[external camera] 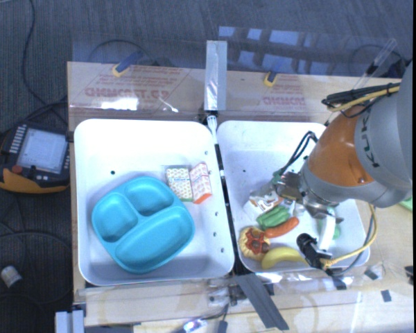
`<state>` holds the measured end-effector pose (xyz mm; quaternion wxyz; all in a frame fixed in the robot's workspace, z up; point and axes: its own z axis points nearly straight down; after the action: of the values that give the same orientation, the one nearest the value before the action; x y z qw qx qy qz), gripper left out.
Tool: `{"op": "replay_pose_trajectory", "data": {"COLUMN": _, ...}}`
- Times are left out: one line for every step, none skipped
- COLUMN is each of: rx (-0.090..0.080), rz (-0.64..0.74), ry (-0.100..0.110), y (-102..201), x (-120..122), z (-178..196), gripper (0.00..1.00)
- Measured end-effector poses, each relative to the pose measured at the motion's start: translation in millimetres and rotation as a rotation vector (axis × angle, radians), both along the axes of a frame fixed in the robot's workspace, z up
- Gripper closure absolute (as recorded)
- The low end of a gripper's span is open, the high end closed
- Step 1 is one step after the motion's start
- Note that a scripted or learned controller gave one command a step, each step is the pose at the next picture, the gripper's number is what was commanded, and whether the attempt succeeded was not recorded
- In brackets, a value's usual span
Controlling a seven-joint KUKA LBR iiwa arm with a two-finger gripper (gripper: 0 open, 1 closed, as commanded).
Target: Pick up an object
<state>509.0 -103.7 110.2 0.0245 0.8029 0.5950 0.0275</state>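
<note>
Five small things crowd the near part of the right bin (263, 144), all to the left of the claw (324, 222). A green pepper (274, 218) lies closest, with an orange carrot (283, 227) pressed along its near side; the right ends of both point toward the claw and sit just beside it, though whether they touch it cannot be told. A yellow banana (283, 257) lies nearer the bin's front wall, below and to the left of the claw. A round red and yellow toy (252, 241) sits left of the banana, touching it. A white packet (263, 202) rests just behind the pepper.

The claw hangs low over the near right part of that bin, under the grey arm (392, 144) and its orange band (340, 158), which lean in from the right. The wrist hides much of it from above, so whether the claw is wide or narrow cannot be told, nor whether it grips anything.

In the left bin (97, 134), well apart from the claw, a blue divided plate (142, 222) lies flat, with two small patterned boxes (188, 182) side by side at its far right rim. Both bins sit side by side on the counter (145, 89).
</note>
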Motion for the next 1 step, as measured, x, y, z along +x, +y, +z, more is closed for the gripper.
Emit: {"op": "replay_pose_trajectory", "data": {"rx": 0.005, "rz": 0.009, "ry": -0.012, "y": 4.5, "x": 5.2, "z": 15.6, "gripper": 1.0}}
